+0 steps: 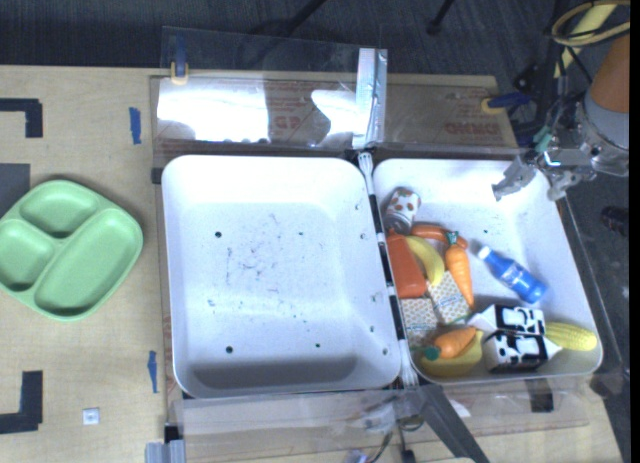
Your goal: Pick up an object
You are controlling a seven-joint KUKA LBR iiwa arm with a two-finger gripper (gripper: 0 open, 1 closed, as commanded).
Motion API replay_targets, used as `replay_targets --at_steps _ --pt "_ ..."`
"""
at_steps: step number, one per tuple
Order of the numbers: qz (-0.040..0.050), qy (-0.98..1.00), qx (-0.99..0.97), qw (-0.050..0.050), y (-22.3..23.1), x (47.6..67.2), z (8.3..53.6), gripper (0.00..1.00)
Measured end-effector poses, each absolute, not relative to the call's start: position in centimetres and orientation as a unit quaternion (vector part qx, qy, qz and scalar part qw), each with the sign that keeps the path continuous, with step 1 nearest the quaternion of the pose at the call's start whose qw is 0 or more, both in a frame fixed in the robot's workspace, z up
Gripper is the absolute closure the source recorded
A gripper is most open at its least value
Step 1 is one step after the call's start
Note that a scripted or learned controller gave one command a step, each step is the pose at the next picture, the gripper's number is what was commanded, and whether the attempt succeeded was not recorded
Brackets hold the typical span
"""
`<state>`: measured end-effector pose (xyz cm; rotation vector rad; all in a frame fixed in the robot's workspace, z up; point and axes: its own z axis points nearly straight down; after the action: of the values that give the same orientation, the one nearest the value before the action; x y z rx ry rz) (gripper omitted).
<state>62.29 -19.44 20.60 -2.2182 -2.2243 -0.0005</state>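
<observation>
The worktop (80, 121) is pale wood. Two white bins sit on it side by side. The left bin (270, 271) is just a bit scuffed inside. The right bin (460, 181) has toys piled along its left wall and near edge.

A green plate (65, 248) with three parts lies well apart on the left of the worktop.

The arm reaches in from the right, and its claw (530, 179) hangs over the far right corner of the right bin. Two fingers stick out, spread apart, with nothing between them.

In the right bin, an orange block (405, 263) lies by the left wall. A banana (430, 256) and a carrot (459, 269) lie just beside it. A small skull toy (402, 207) sits above them. A blue bottle (510, 273) lies alone near the middle. By the near edge are a black and white cow toy (518, 336), a yellow corn (570, 334) and an orange fruit (450, 343).
</observation>
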Motion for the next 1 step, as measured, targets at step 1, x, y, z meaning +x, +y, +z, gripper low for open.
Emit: replay_targets --at_steps 1 --pt "-0.0003 -0.834 -0.552 0.001 -14.03 58.14 15.43 0.00"
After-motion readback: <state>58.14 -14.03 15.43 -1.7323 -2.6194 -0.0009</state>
